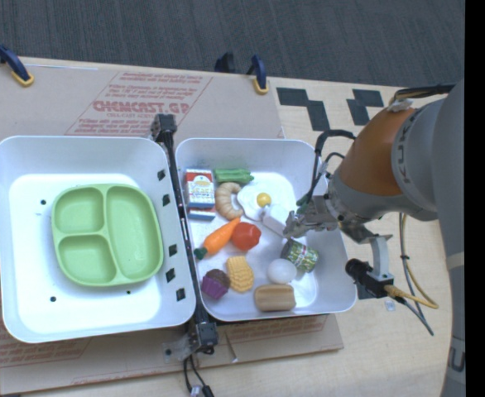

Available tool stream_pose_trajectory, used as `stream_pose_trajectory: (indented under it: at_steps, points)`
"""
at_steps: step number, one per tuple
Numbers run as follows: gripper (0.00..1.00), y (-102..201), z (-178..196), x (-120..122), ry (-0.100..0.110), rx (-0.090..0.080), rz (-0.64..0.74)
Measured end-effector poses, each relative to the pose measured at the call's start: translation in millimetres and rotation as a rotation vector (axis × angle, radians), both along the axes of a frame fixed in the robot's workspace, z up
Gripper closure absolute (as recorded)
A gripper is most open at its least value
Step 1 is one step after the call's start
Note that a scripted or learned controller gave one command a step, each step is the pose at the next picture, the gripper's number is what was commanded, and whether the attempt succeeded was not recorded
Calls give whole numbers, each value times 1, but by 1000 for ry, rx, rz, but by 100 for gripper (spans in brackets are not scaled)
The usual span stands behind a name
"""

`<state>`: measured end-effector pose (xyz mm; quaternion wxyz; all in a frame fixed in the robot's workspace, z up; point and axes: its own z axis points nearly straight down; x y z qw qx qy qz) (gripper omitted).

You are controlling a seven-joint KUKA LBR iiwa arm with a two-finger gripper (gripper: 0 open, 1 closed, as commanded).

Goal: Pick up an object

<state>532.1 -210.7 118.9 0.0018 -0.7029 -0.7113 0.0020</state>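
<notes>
Gripper (295,224) low in right bin (329,292), finger state hard to tell, just above green can (300,256), beside fried egg (259,199)

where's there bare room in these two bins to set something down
Left white bin: bare floor rings the green three-compartment plate, widest along the near edge. Right white bin is crowded: toy carrot, corn, white egg, bread roll, with the gripper over it. Only its near-right corner has a bare strip.

Glossy plastic toy food lies in smooth white bins (226,308); the green tray (106,234) looks matt plastic.
</notes>
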Motion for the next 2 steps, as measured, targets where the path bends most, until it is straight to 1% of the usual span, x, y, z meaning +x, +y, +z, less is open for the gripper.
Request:
stream_pose_trajectory:
  at_steps: [1,2]
  points:
    - [0,0,0,0,0,0,0]
    - [0,0,-24,76,-9,-1,-5]
